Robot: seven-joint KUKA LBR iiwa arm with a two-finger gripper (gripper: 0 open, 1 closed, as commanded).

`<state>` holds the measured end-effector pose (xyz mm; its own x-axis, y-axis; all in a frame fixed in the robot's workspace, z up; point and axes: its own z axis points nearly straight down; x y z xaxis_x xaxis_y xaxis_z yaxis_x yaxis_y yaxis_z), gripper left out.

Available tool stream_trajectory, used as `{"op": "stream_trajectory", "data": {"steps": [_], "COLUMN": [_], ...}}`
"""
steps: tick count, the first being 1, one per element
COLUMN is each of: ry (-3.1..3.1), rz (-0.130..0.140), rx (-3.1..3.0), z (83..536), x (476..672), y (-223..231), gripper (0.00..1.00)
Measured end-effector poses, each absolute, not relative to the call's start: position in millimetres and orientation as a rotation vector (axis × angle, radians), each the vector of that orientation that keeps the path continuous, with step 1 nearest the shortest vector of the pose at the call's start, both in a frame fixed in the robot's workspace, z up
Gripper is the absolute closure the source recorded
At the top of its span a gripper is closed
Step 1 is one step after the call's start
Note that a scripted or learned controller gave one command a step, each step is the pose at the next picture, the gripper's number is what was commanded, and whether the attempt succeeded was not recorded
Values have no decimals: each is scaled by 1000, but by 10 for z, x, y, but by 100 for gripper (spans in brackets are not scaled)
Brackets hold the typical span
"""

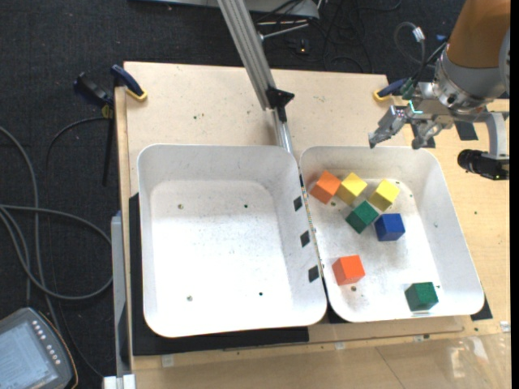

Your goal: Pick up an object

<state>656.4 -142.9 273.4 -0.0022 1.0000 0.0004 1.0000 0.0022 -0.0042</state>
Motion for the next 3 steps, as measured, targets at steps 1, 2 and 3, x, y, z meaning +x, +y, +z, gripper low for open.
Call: {"op": "stream_trajectory", "data": {"steps": [1,2,3], "ry": [-2226,-2218,-2218], "rz": [1,6,5], "rx": [-2218,-2220,-2221], "z": [2763,2148,1706], "x": [6571,6554,6523], "y": [-1427,-1491,-1521], "gripper": [0,0,0]}}
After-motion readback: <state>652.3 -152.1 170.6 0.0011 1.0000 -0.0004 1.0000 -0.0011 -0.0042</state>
